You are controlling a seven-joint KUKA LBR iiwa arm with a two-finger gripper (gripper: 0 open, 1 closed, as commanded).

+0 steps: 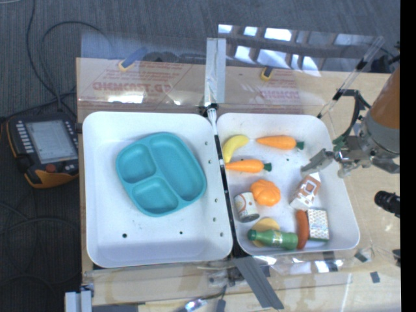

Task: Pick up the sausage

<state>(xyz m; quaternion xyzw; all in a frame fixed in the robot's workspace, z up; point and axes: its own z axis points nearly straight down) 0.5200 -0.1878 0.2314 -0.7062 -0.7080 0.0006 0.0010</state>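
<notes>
The sausage [302, 227] is a short reddish-brown link lying near the front right corner of the right bin [325, 127]. It is wedged between the cap end of a green bottle [273, 239] and a small patterned box [317, 224]. My gripper [351, 156] hangs over the bin's right rim, well behind the sausage and to its right. It is apart from the sausage and beside a small carton [305, 192]. Nothing shows held in it.
The right bin also holds a banana [234, 147], two carrots [278, 142] [246, 166], an orange fruit [265, 192] and a small can [245, 205]. A teal divided plate [160, 173] lies in the left bin [104, 226]. A pendant [42, 145] sits on the floor at left.
</notes>
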